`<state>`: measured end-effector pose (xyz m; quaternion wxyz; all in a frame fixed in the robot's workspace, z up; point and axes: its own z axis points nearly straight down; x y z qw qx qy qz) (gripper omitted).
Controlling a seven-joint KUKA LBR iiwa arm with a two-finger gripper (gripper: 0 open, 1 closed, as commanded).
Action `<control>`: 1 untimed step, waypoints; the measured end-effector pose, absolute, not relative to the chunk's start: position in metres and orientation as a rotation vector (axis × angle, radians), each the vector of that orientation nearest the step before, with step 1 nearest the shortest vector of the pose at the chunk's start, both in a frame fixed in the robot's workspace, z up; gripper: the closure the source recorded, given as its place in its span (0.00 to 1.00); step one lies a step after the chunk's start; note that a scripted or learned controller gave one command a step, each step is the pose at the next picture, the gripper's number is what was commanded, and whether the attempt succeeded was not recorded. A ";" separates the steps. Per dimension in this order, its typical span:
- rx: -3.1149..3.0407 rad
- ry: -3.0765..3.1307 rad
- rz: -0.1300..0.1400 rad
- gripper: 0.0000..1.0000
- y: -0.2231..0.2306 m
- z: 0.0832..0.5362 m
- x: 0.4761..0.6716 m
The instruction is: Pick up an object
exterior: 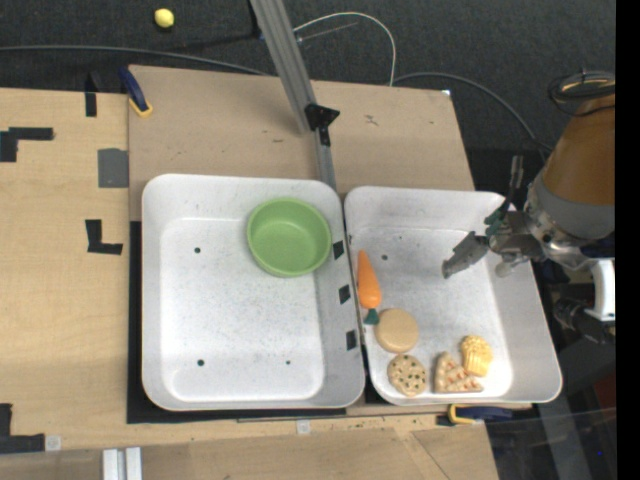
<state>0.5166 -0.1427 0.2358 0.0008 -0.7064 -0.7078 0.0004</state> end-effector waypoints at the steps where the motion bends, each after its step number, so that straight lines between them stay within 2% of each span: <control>1: -2.218 -2.223 0.001 0.00 -0.143 0.236 0.517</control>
